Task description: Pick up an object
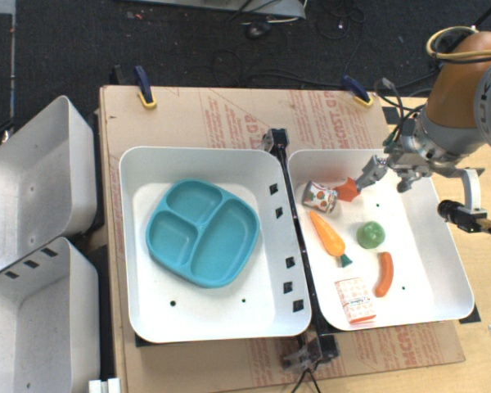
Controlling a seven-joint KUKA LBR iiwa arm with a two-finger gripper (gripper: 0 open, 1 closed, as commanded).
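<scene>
Objects for picking are seen in the right bin (pixel 442 293). From left to right, a teal divided plate (pixel 203 232) lies in the left bin (pixel 139 301); then a small can (pixel 319 196), a carrot (pixel 328 234), a red-white packet (pixel 354 296), a green ball (pixel 371 235) and a sausage (pixel 384 273). An orange piece (pixel 347 189) is clamped between the jaws of the gripper (pixel 353 185). It is judged light and stiff, and best taken across its narrow middle.

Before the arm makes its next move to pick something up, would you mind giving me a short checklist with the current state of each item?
1. Gripper over the right bin: ok.
2. Object between fingers: cannot tell.
3. Small can and orange piece near the gripper: ok.
4. Carrot, green ball, sausage, carton lie apart: ok.
5. Teal plate in the left bin, away from the arm: ok.
</scene>
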